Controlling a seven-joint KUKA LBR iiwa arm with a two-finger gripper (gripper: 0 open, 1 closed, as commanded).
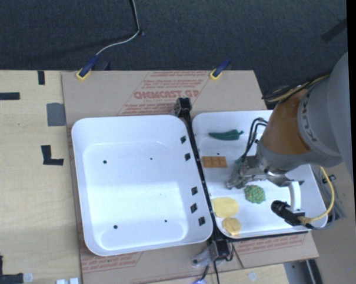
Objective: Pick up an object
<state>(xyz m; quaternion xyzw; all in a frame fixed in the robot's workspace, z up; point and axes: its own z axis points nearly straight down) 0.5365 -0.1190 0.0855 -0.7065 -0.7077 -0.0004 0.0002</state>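
Red "CHEMCAST GP" print on cardboard sheet (164,89) under bins; fingers (234,181) near green broccoli (255,194), state unclear.

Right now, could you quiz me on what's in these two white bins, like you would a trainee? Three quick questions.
1. True or false: the green pepper lies in the left bin.
2. Which thing lies nearest the gripper? A) the broccoli B) the pepper C) the two yellow pieces
3. Fill in: the brown waffle lies close to the ___ between the bins.

Key: 1. False, it is in the right bin. 2. A. 3. divider.
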